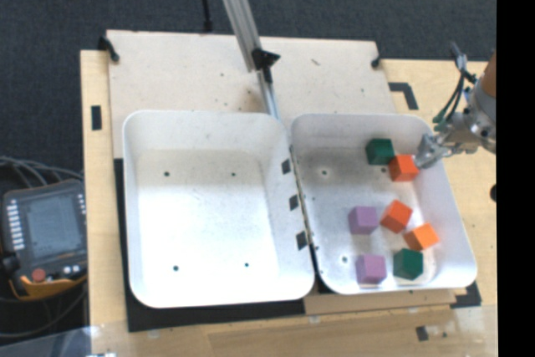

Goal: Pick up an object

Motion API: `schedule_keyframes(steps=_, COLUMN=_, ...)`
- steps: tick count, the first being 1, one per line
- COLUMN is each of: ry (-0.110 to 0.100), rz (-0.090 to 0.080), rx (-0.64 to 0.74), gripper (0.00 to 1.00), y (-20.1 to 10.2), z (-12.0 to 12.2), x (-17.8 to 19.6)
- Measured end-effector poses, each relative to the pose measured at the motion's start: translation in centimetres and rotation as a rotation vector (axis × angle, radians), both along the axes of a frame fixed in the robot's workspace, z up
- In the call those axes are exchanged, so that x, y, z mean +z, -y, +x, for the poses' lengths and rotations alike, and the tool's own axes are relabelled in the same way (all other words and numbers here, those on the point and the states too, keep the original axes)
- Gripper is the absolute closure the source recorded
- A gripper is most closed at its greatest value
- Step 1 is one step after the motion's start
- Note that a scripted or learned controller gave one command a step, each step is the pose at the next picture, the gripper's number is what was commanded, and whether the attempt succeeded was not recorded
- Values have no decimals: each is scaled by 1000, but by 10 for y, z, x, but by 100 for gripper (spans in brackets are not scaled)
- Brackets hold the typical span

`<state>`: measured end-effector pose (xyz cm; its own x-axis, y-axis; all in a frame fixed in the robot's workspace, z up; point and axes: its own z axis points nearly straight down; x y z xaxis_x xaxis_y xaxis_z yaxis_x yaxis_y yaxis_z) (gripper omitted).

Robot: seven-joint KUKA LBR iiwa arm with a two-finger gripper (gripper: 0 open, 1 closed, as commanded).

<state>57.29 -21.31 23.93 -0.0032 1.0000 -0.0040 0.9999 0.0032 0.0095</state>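
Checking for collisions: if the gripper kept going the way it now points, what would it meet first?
Probably the orange block just left of the gripper, beside the green block. Depth is unclear from above.

A handheld control pendant [46, 230] lies far from the pincer, beyond the bench [100, 180]; an aluminium rail [238, 8], perhaps a mast, rises behind.

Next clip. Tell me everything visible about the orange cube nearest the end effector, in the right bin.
The orange cube is a small, matte, solid-looking block, uniformly orange with no markings. It sits on the floor of the right bin, in its upper right part near the far wall, turned slightly askew. A green cube lies right beside it at its upper left, apparently touching. The end effector is against its right side; whether it grips the cube cannot be told.
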Motion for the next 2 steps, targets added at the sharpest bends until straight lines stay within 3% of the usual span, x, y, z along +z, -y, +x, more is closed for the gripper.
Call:
schedule_keyframes(steps=1, ry=-3, rz=1, rx=1, gripper=100, y=2, z=1, x=43)
schedule_keyframes(steps=2, ry=-6, rz=4, rx=4, gripper=100, y=-49, z=0, x=47)
